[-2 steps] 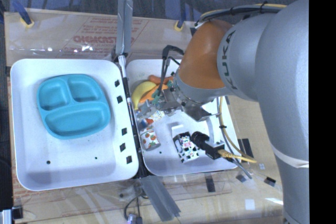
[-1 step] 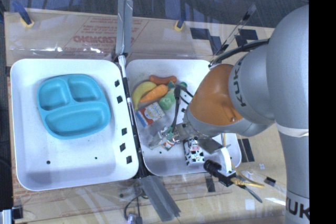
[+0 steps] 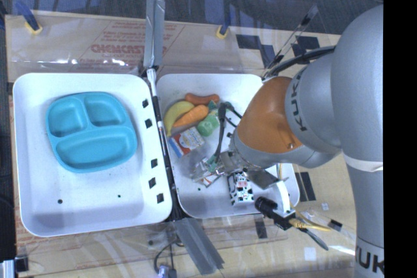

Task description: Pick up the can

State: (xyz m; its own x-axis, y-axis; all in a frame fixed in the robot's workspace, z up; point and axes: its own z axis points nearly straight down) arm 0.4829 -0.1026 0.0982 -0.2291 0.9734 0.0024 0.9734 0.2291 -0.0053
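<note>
while the left bin holds a blue divided plate, the right bin holds a banana, carrot and the can beside them, under the arm's hand, whose grip i cannot tell.

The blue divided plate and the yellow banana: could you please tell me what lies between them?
In the camera view, the two bins' adjoining white rims lie between the blue divided plate and the yellow banana, with black clips along the seam.
</note>
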